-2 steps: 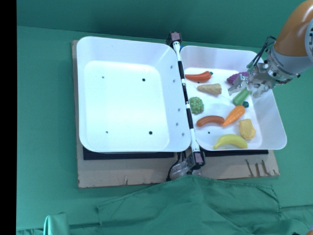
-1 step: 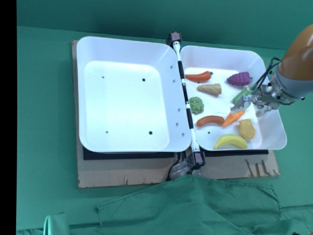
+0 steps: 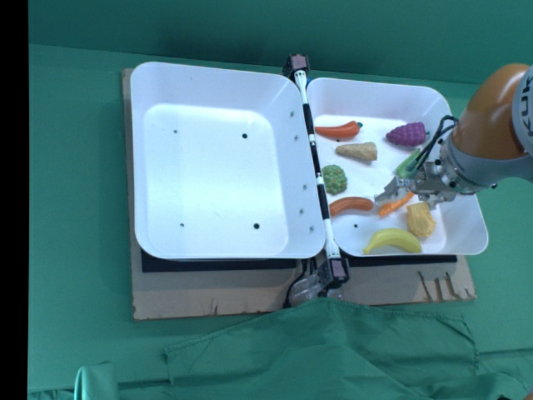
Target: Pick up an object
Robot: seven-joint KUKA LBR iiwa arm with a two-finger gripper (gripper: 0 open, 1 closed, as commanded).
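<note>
The arm (image 3: 500, 132) is showing a rounded orange band above a pale grey wrist section, with a thin black cable looping along its side and running toward the metallic grey tool (image 3: 398, 192), whose body is looking blocky and dull silver.

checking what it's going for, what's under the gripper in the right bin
A small orange carrot pokes out below the gripper; something green sits beside it. Anything beneath the wrist is covered.

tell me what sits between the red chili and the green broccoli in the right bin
In the camera view, a tan cone-shaped piece lies between the red chili and the green broccoli.
</note>
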